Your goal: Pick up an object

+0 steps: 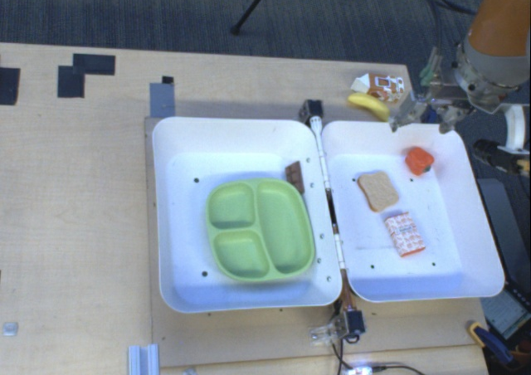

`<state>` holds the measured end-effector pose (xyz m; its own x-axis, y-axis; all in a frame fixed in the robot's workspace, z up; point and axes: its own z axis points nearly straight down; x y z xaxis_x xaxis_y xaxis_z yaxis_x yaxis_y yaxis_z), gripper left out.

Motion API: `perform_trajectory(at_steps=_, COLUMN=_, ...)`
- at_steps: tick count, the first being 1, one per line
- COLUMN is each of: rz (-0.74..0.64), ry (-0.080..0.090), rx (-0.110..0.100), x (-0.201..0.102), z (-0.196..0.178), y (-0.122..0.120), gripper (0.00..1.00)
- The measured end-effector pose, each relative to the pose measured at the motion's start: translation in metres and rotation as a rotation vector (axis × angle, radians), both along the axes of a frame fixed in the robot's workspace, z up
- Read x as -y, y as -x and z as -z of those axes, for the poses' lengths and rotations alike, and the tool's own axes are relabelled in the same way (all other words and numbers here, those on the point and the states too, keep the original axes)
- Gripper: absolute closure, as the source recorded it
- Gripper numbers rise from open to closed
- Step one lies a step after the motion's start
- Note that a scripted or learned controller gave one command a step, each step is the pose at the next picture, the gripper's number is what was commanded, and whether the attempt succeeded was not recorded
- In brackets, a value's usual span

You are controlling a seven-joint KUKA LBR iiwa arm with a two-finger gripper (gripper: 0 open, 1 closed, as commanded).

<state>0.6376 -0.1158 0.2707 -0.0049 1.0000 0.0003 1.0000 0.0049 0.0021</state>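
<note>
The right bin [465, 274] holds three items. An orange round piece [420, 159] sits near its back edge, a tan bread slice [378, 191] lies at its middle, and a red-and-white packet [404, 234] lies in front of the slice. My gripper [425, 119] hangs over the bin's back rim, just above and behind the orange piece. Its two fingers stand apart with nothing between them, so it is open.
A green three-part plate [260, 230] fills most of the left bin [178, 199], with a small brown piece [294, 172] beside it by the divider. Behind the right bin, on the bench, lie a yellow banana [369, 104] and a small wrapper [386, 83].
</note>
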Motion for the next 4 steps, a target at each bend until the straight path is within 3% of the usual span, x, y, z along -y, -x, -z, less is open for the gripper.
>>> perform_trajectory(at_steps=1, rz=0.003, ry=0.002, rx=0.005, x=0.025, z=0.178, y=0.03, gripper=0.0)
perform_trajectory(at_steps=2, rz=0.004, ry=0.002, rx=0.01, x=0.031, z=0.182, y=0.108, gripper=0.0)
perform_trajectory(at_steps=3, rz=0.003, ry=0.001, rx=0.015, x=0.03, z=0.17, y=0.106, gripper=1.0)
perform_trajectory(at_steps=4, rz=0.003, ry=0.004, rx=0.011, x=0.084, z=0.181, y=0.084, gripper=1.0)
